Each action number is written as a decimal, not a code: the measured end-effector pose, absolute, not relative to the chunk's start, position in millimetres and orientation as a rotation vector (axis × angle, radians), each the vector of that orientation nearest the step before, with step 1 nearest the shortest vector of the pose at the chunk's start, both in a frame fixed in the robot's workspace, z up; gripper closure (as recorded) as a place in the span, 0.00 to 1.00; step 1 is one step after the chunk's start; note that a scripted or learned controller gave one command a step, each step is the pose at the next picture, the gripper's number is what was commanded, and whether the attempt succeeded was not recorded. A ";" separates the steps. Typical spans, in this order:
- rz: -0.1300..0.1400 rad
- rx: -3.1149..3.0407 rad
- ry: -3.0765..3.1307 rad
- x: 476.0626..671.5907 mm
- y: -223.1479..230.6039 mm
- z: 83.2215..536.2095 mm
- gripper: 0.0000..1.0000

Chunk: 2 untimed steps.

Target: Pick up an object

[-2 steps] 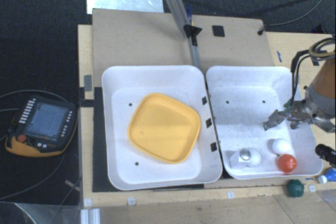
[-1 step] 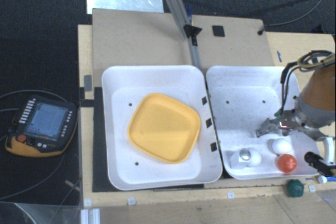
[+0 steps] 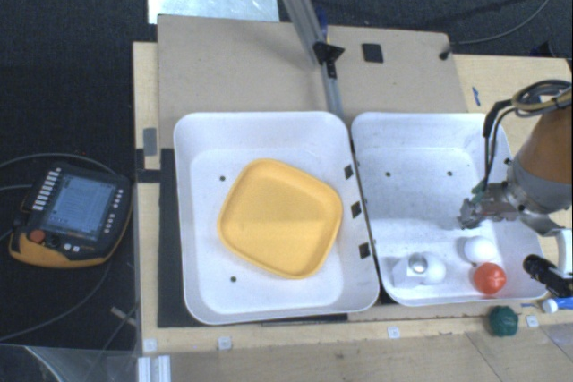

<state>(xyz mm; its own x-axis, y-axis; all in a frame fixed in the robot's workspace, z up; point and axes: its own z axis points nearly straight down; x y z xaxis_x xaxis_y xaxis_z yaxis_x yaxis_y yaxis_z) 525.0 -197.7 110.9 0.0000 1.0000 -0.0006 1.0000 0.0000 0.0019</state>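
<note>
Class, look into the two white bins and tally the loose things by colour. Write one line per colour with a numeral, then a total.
Yellow: 1, the plate in the left bin
White: 2, a ball and a ball in the right bin
Red: 1, a ball
Silver: 1, a small object
Total: 5

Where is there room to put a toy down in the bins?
Right bin: its upper-left floor is bare. Its lower edge is crowded with the white ball, red ball, a small white thing and the gripper. Left bin: the yellow plate takes the middle, leaving just margins.
</note>
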 end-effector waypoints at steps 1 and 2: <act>0.004 2.217 2.219 525.8 -194.7 173.2 1.00; 0.004 2.217 2.219 526.9 -194.9 225.9 1.00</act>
